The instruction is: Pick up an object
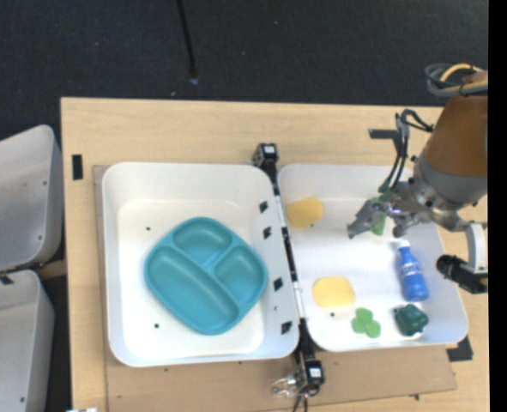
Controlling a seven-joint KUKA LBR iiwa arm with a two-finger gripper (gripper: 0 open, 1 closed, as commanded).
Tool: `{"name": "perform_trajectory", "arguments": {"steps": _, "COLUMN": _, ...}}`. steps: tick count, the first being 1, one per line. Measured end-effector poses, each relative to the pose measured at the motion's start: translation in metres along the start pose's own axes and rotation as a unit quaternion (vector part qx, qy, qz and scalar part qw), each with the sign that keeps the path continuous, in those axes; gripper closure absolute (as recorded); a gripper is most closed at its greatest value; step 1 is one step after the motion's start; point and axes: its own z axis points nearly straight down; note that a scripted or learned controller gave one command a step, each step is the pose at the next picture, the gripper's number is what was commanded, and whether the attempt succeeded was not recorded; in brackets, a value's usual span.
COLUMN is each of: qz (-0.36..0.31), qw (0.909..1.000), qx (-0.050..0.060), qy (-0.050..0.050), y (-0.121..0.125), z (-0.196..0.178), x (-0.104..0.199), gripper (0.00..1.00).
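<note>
My gripper point(378, 225) hangs over the upper right part of the right bin point(339, 178). Its two dark fingers are spread apart, and a small greenish patch shows between them; I cannot tell what it is. Just below and to the right of the gripper lies a blue bottle point(410, 273). A yellow piece point(304, 211) rests near the bin's upper left, well to the left of the gripper. Another yellow piece point(333, 292) lies lower in the middle. A light green toy point(365, 323) and a dark green toy point(410, 318) sit by the front wall.
The left bin point(124, 230) holds a teal divided plate point(205, 273). A ridge with black clips point(280, 230) separates the two bins. The grey arm with its orange band point(459, 140) comes in from the right above the right bin's far corner.
</note>
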Motion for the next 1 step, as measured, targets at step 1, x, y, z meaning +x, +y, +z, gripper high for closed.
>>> {"name": "perform_trajectory", "arguments": {"steps": 1, "qz": 0.0, "qw": 1.0, "qx": 0.0, "qy": 0.0, "y": 0.0006, "z": 0.0582, "x": -0.003, "gripper": 0.0}}
